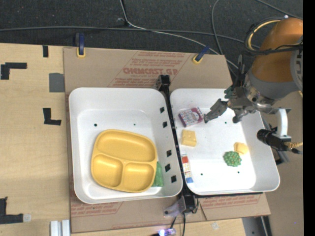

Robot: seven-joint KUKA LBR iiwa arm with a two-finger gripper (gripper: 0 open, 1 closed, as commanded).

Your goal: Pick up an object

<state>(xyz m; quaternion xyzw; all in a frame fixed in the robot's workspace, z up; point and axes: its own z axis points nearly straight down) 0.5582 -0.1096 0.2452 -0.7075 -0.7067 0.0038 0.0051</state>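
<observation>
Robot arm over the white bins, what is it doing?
The arm's tool hangs open above the right bin, holding nothing yet. It is trying to pick something up. In that bin lie a purple packet, a yellow block, a green bumpy piece and a small yellow piece. The left bin holds a yellow tray.

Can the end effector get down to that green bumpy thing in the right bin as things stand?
Probably yes. The green bumpy thing lies in the open on the right bin floor, apart from the small orange piece beside it, and the end effector hangs above the same bin.
</observation>
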